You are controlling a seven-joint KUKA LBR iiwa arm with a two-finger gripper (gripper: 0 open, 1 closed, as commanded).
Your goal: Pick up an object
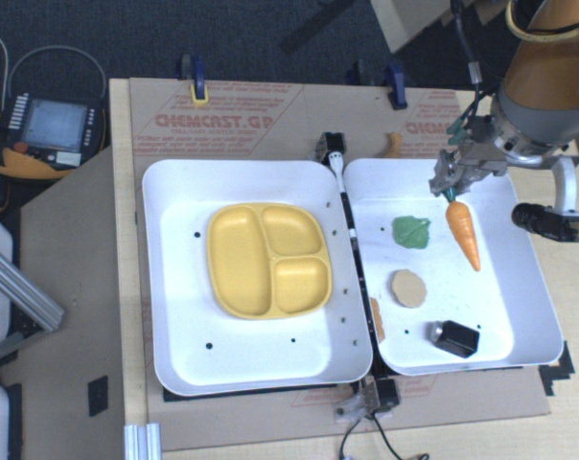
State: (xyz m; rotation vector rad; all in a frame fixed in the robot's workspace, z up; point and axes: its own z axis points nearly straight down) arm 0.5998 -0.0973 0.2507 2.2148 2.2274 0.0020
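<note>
The hand (450, 186) hangs over the far part of the right bin (529, 343), and its tip meets the green leafy top of the carrot (464, 235). Whether the hand is wide, narrow or gripping that top cannot be told, because its tip is small and dark against the bin floor. The carrot lies directly below the hand toward the near side, its thick end touching or just under the hand and its pointed end slanting away toward the bin's near right. Just beside the carrot, on its left, sits a green leafy piece (411, 232). Nearer than that piece, and still left of the carrot, rests a round tan disc (408, 288). Well apart from the carrot, near the bin's front edge, lies a small black block (454, 337). Further left of the carrot, past the wall the two bins share, the left bin (174, 257) holds a yellow divided plate (267, 259). Both bins stand on the bench (270, 113).
</note>
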